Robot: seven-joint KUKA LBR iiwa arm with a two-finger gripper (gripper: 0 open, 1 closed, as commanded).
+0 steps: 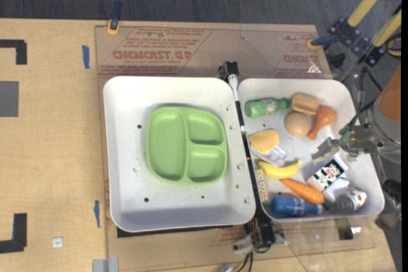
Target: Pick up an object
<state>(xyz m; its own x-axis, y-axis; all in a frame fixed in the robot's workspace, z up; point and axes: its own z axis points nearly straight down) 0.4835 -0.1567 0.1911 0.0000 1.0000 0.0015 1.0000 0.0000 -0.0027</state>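
The gripper point(329, 148) is shown over the right bin point(341, 87), fingers apart and holding nothing, just above the small carton point(329, 174). A slip is likely: the carton is crowded by the carrot point(303, 190), can point(352, 199) and banana point(280, 169). The green plate point(187, 144) is seen in the left bin point(121, 156).

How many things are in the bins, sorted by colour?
Green: 2, the divided plate and the green bottle
Orange: 2, the carrot and the drumstick
Yellow: 2, the banana and the yellow wedge
Tan: 2, the bun and the round ball
Blue: 1, the blue bottle
Other: 2, the carton and the can
Total: 11
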